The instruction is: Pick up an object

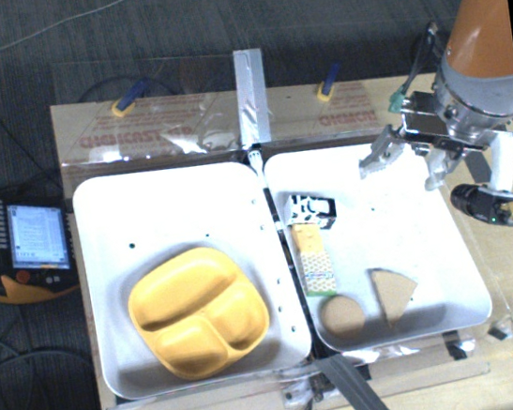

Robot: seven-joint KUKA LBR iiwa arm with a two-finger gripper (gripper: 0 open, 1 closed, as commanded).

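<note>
My gripper [404, 161] hangs open and empty; the packet [314, 258] lies down-left of the jaws, long axis running toward me.

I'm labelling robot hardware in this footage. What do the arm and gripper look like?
The arm shows a broad orange band over a grey wrist. Below it sits a boxy metal-grey gripper with two pale fingers, dark cables along its mount, and a black fitting with yellow wire beside it.
</note>
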